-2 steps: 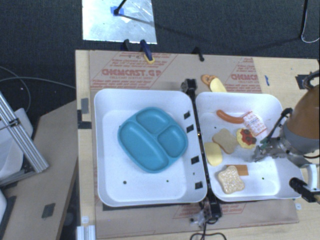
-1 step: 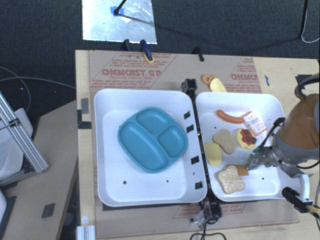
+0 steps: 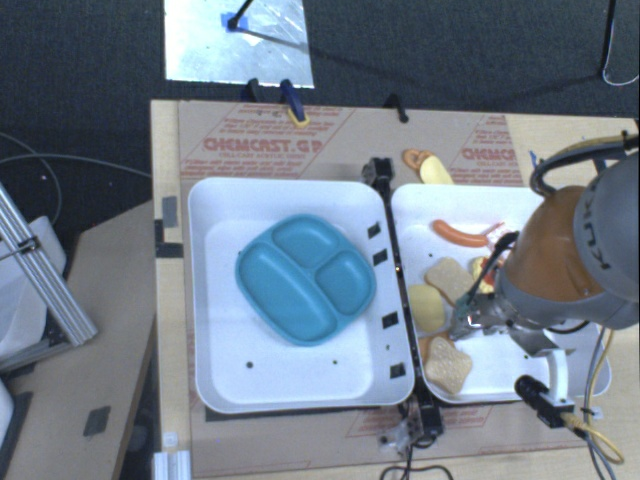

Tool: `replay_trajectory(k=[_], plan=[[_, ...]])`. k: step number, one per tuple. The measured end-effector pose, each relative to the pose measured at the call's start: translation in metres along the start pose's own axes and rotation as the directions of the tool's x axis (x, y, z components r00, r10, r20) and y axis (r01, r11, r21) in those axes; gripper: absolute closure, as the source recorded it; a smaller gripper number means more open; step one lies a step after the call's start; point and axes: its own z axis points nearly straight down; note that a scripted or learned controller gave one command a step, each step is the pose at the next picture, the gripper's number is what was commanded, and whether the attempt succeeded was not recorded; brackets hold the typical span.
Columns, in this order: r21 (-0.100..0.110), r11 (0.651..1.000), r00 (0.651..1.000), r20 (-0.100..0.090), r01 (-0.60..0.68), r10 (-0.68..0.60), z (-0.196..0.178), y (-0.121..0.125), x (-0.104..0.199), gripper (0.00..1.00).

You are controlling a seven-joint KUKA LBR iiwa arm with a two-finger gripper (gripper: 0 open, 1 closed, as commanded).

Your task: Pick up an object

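Note:
The right bin [image 3: 480, 200] holds several toy foods. An orange-red sausage [image 3: 460, 233] lies near its back. A tan bread slice [image 3: 449, 276] sits in the middle, a pale yellow round fruit [image 3: 426, 306] rests by the left wall, and a second tan bread piece [image 3: 447, 365] lies at the front left. My gripper [image 3: 467, 319] hangs low over the bin, between the yellow fruit and the front bread piece and just below the middle slice. The bulky grey and orange wrist [image 3: 555, 258] hides the right part of the bin.
The left bin [image 3: 215, 298] bears a blue divided plate [image 3: 303, 278]. A black divider [image 3: 392, 268] runs between the bins. A yellow piece [image 3: 435, 171] and an orange piece [image 3: 413, 157] lie on the cardboard behind the right bin. A small red-yellow item [image 3: 489, 264] sits beside the wrist.

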Motion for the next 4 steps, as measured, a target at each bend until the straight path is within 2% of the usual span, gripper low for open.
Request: replay_trajectory(k=[1,2,3,4], plan=[[-0.012,1.0,1.0,-0.002,0.007,-0.007,-0.11,0.029,0.099,1.0],[-0.005,1.0,1.0,-0.002,0.004,-0.004,-0.16,0.016,0.172,1.0],[-0.005,1.0,1.0,0.0,-0.002,0.002,-0.21,0.002,0.191,1.0],[-0.018,1.0,1.0,0.0,-0.004,0.004,-0.341,0.043,0.188,1.0]])
